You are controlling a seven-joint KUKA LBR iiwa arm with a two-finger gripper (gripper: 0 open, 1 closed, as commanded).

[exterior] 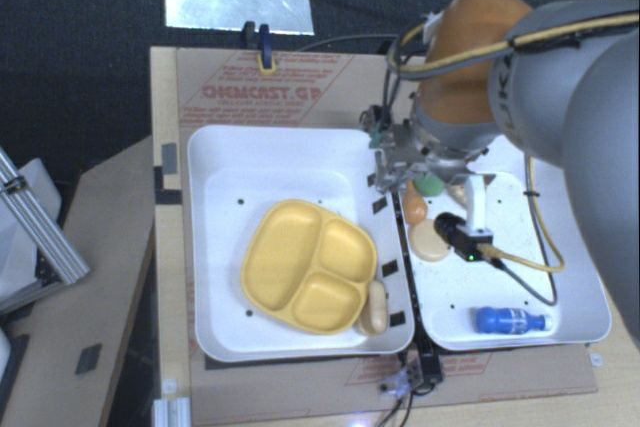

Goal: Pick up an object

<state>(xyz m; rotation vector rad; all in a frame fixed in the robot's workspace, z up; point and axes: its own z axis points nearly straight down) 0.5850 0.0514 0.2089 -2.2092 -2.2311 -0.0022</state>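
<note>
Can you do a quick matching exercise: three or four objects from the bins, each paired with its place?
Things:
1. yellow divided plate
2. blue bottle
3. tan bread roll
4. green object

Places:
A. right bin, near front edge
B. left bin, at the plate's right front corner
C. right bin, beside the gripper
D. middle of left bin

Pairs: 1-D, 2-A, 3-B, 4-C

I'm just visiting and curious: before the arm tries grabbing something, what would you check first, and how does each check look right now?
1. Gripper over the right bin: ok.
2. Items beneath it, orange piece and tan disc: ok.
3. Gripper open or shut: cannot tell.
4. Anything held: cannot tell.
5. Blue bottle lies apart from the arm: ok.
6. Yellow tray sits in the left bin, out of the way: ok.
</note>
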